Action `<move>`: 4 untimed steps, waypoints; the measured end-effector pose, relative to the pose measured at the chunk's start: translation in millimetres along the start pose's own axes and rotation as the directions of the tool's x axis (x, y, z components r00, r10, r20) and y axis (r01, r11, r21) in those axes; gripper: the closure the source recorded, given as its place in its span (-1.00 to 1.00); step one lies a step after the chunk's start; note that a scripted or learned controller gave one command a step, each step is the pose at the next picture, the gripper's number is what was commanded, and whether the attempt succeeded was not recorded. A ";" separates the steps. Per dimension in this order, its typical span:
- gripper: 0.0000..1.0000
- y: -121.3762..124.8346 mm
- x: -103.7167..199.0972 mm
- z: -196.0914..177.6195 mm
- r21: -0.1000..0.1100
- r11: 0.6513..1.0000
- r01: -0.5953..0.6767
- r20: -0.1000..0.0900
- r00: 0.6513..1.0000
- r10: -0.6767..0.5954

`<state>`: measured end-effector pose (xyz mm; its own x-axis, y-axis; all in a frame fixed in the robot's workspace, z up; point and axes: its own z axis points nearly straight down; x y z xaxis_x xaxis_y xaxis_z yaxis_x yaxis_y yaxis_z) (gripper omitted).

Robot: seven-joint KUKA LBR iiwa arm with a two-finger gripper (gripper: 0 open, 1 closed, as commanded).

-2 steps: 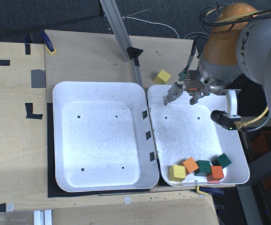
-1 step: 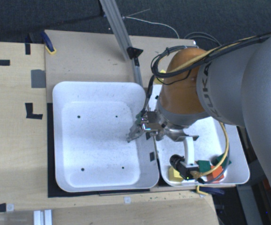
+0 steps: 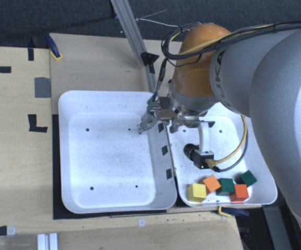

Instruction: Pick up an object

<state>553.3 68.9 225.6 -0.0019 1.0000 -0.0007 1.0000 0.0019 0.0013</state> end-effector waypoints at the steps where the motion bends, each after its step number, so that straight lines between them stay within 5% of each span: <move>1: -1.00 -28.1 17.4 -78.3 -0.004 1.000 0.002 -0.003 1.000 -0.002; 2: -1.00 -2.3 -112.2 -12.5 0.006 1.000 -0.009 0.004 1.000 0.009; 3: -1.00 11.5 -46.9 37.3 0.008 1.000 0.005 -0.002 1.000 -0.005; 4: 1.00 11.7 -50.1 24.6 0.005 1.000 0.001 -0.001 1.000 -0.001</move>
